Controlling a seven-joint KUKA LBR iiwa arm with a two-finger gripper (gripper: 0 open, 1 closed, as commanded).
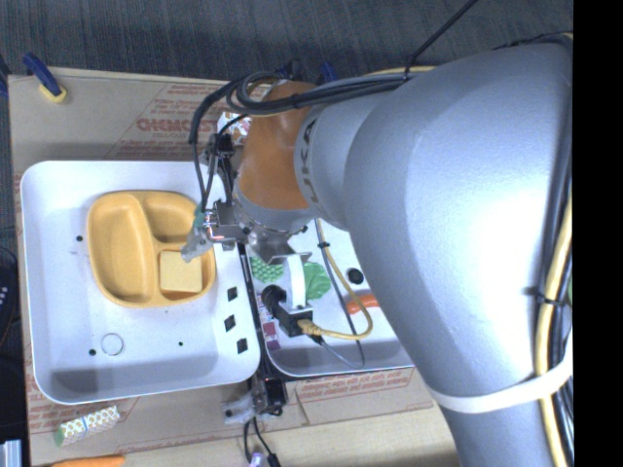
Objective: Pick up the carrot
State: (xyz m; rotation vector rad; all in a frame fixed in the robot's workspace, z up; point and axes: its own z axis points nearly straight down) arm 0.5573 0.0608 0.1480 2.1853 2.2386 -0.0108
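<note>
Reaching: you have the arm (pixel 458 212) spread across the right bin (pixel 331 363), its orange band (pixel 268 163) above the divider between the two bins.
Carrot: a short orange piece (pixel 362 304) shows in the right bin, just beside the arm's grey shell and near a green item (pixel 313 280); I judge this to be the carrot, mostly covered.
Gripper: the gripper (pixel 202 233) sits at the near edge of the left bin (pixel 58 290), over the rim of the yellow divided dish (pixel 122 251); you cannot tell from here how the claw stands.
Distance: the tool end is well apart from the carrot, on the wrong side of the divider.
Doing it well: bring the wrist back over the right bin, line the claw across the carrot's narrow width, and descend clear of the green item and the cable (pixel 336 334).
Risk: the dish rim may snag as you withdraw.
</note>
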